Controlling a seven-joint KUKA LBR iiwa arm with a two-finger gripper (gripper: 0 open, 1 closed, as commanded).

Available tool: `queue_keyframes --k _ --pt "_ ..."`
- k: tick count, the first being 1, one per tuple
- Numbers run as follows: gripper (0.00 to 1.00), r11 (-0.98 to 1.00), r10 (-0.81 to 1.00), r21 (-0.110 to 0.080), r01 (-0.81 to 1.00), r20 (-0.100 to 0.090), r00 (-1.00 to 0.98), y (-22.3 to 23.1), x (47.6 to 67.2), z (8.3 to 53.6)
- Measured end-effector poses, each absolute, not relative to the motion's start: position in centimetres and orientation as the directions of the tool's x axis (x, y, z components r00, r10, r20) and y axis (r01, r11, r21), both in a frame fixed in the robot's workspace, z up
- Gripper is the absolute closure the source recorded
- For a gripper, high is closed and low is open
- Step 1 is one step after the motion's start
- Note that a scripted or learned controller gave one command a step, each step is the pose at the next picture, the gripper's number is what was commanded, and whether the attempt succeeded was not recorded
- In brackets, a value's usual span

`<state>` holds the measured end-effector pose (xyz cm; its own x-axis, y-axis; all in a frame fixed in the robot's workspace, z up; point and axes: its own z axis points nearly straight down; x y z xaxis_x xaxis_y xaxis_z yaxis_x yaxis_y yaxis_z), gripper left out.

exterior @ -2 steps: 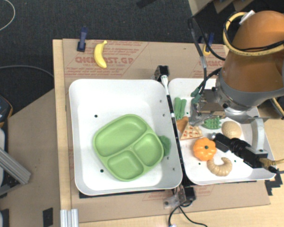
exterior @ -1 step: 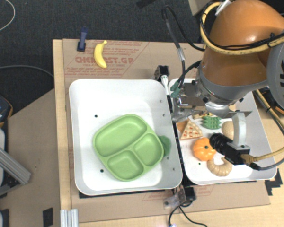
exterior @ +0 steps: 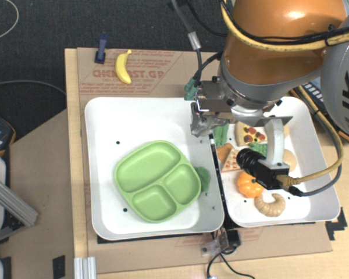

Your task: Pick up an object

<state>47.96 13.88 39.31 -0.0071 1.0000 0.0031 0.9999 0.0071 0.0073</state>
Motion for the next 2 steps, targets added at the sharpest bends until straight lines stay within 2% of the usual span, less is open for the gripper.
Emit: queue_keyframes --k 1,2 --pt "1.0 0.002 1.0 0.003 1.0 0.001 -0.002 13.6 48.0 40.0" --pt "1.0 0.008 1.0 0.014 1.0 0.007 -0.008 21.5 50.7 50.2"
